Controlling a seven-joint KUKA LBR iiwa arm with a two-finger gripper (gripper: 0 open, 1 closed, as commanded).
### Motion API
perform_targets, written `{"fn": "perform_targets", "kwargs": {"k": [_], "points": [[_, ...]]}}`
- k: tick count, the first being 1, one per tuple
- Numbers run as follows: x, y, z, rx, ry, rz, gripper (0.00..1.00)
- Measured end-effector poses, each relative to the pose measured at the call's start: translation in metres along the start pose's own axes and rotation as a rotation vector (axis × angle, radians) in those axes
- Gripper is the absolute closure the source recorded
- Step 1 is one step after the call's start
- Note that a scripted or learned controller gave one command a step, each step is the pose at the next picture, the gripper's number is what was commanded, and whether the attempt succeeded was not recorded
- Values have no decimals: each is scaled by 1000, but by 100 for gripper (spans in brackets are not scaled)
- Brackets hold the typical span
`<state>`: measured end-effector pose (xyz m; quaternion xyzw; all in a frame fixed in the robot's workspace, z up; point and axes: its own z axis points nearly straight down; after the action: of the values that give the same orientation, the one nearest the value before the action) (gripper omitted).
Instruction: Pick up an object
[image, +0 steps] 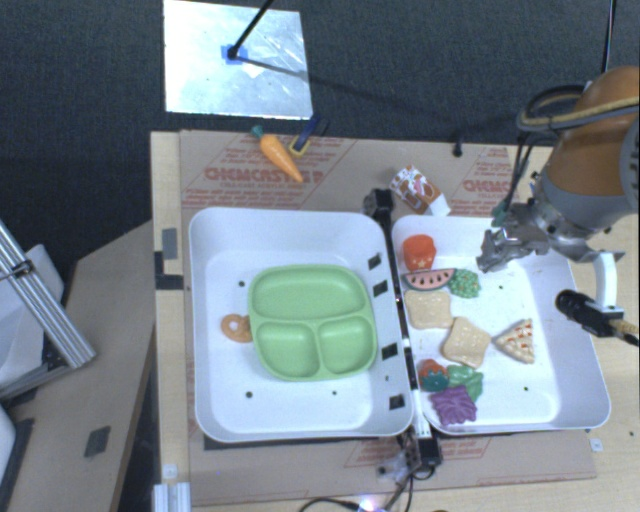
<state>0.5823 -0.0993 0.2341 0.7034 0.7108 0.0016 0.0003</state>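
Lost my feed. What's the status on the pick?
Gripper above right white bin, nothing held. Round green toy nearest. Watermelon slice toy beside it.

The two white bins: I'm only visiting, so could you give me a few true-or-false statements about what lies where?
1. The green divided plate lies in the left bin. True.
2. The pizza slice lies on the green plate. False: it lies in the right bin.
3. The carrot lies outside both bins. True.
4. The tool hangs over the left bin. False: it is over the right bin.
5. The pretzel lies beside the green plate. True.
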Motion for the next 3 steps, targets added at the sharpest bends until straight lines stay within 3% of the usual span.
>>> {"fn": "perform_targets", "kwargs": {"k": [1,2,3], "points": [[46,-7,4,3,0,2,100],[75,3,20,2,-1,3,100],[74,-2,19,2,-2,7,100]]}}
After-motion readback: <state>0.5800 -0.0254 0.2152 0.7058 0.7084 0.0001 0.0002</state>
